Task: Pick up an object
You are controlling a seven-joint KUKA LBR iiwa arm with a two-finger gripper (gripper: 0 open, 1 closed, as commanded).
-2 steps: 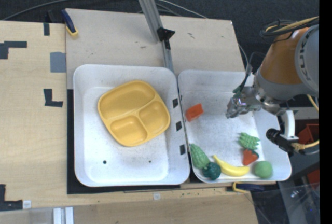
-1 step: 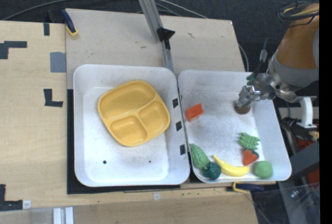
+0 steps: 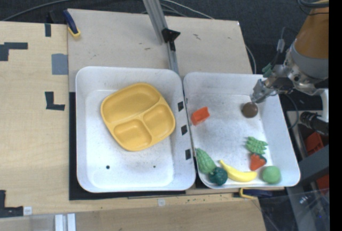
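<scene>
A: Start at the near edge, taking the yellow plate [image 3: 138,116] as our marker. What lies closest?

B: Along the near wall of the right bin [image 3: 278,117], well to the right of the plate and nearer than it, sits a row of toy food: a green leafy vegetable [image 3: 204,160], a dark teal ball [image 3: 217,176] touching it, a banana [image 3: 237,172], and a light green round fruit [image 3: 271,174] in the corner. Just behind the banana's right end is a red strawberry [image 3: 257,161], with a green leafy piece [image 3: 256,145] just beyond that.

A: And the plate itself?

B: It is a three-part plate lying flat in the left bin [image 3: 85,133], slightly toward the far side.

A: Anything level with it?

B: An orange block [image 3: 200,115] lies just right of the plate, across the wall between the bins. Farther right still is a small brown ball [image 3: 249,110], alone on the bin floor.

A: Where is the pincer [image 3: 260,92]?

B: Right of the plate, over the right bin's far right part, just above and beside the brown ball. Whether its tips are apart or together I cannot tell; nothing is visibly between them.

A: And farthest?

B: Beyond the plate, a grey metal rail [image 3: 152,5] slants across the surface [image 3: 117,37], with a blue and yellow clamp [image 3: 71,23] at the far left corner.
</scene>
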